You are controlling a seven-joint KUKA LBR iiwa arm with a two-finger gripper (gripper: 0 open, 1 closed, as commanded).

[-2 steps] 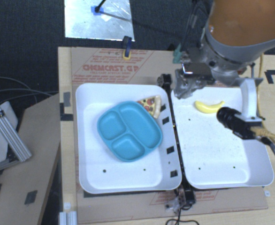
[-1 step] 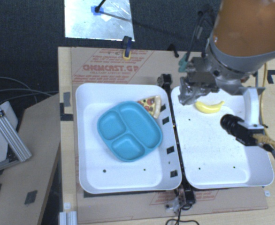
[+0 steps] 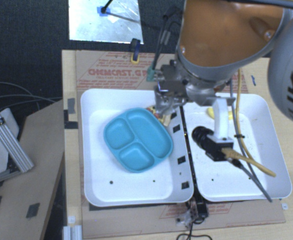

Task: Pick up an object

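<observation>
Arm (image 3: 226, 29) looms over both bins; pincer (image 3: 162, 109), grip state unclear, at blue tray's (image 3: 136, 140) upper edge.

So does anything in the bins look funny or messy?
Nothing looks spilled or broken. The blue divided plate lies flat but turned askew in the left bin. The tool is down at the plate's far corner, above a small yellowish thing I can't identify.

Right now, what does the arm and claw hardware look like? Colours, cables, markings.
Large grey arm with a broad orange band above the wrist and part of black lettering on its right side. The wrist narrows to a metallic claw assembly. Black cables run beside it, a yellowish hose hangs down, and a white bracket carries a black cylindrical unit.
</observation>
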